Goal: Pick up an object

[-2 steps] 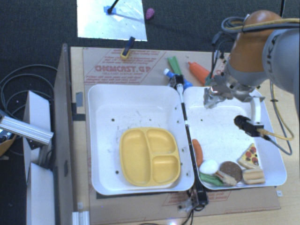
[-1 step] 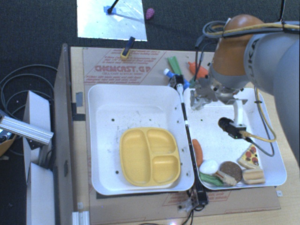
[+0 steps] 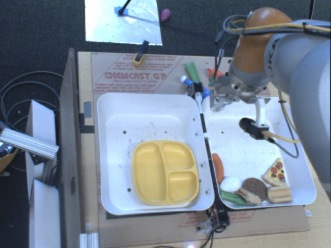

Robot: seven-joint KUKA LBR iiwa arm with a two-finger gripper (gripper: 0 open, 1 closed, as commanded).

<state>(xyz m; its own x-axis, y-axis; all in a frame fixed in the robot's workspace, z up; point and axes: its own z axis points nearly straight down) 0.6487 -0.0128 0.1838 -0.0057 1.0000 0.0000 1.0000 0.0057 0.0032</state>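
A yellow divided tray (image 3: 165, 172) lies in the left bin (image 3: 116, 118). Toy food crowds the right bin's (image 3: 305, 182) near end: carrot (image 3: 218, 167), burger patty (image 3: 254, 187), pizza slice (image 3: 274, 172). The end effector (image 3: 223, 98) hovers at the far end; whether it is open I cannot tell. Better to descend squarely over an isolated piece.

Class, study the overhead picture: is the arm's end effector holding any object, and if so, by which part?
It cannot be told. The end effector sits at the far end of the right bin, largely hidden under the wrist; the toy food lies apart at the near end.
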